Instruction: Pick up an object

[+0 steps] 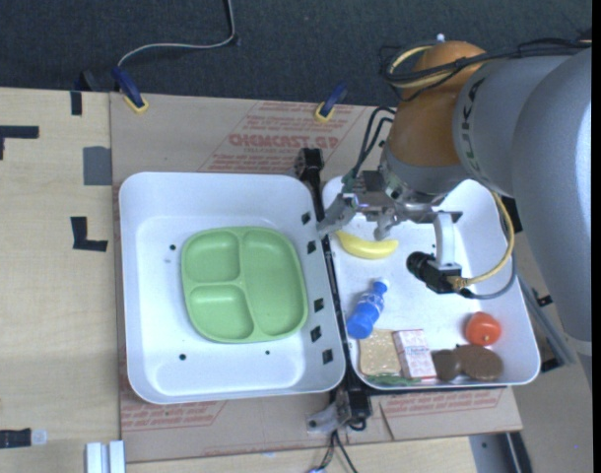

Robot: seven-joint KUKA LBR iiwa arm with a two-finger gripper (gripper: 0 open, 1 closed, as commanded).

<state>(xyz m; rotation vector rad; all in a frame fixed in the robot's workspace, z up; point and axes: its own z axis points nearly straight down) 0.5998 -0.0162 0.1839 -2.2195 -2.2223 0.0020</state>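
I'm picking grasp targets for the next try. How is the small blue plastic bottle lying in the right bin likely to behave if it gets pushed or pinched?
The small blue plastic bottle lies on its side, so a push would probably roll it. Its rounded, smooth-looking body may slip between fingers. It looks small and likely light, so a nudge could send it toward the yellow banana.

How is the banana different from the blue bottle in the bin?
The banana is yellow and curved; the blue bottle is blue and straight. The banana lies crosswise near the top of the right bin, right below the gripper; the blue bottle lies tilted lower down, beside the bin's left wall, away from the gripper. The bottle looks chunkier than the slim banana. Both are small, lie flat and share the right bin.
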